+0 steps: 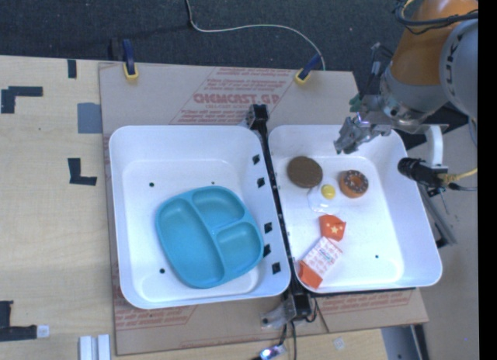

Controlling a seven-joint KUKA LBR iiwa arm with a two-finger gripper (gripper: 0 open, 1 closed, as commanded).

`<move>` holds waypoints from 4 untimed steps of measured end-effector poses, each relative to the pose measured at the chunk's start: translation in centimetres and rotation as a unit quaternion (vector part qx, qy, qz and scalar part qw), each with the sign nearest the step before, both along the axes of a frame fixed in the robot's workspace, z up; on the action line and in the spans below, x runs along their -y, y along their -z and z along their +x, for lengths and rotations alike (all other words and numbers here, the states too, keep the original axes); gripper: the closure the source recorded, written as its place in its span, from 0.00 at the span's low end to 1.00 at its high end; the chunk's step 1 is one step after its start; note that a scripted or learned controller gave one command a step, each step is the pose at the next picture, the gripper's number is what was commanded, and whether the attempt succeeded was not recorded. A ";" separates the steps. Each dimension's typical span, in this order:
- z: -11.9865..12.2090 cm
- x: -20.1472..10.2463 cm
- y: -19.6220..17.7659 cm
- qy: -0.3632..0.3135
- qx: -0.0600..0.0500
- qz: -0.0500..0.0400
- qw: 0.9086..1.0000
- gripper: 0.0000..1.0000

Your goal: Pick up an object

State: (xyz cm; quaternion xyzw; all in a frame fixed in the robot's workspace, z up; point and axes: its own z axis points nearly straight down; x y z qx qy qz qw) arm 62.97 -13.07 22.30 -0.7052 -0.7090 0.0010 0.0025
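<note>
In the right bin [404, 261] lie a brown round disc [304, 171], a small yellow ball [328, 192], a sprinkled donut [354, 183], a red-orange carton [332, 227] and a red-and-white packet [319, 261]. My gripper [347, 140] hangs over the bin's back edge, up and right of the brown disc and above the donut. Nothing shows between its fingers.
The left bin [132, 157] holds a blue divided plate [210, 234]. A black divider with clips [268, 188] runs between the bins. A cable loops across the dark floor behind the bench, and clamps [129, 67] hold the cardboard base.
</note>
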 end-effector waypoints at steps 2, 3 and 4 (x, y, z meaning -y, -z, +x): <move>-3.1 -11.0 2.0 -0.001 -0.001 0.000 1.000 1.00; -4.5 -16.0 0.4 -0.001 0.000 0.000 1.000 1.00; -5.9 -20.3 -0.1 -0.001 0.000 -0.001 1.000 1.00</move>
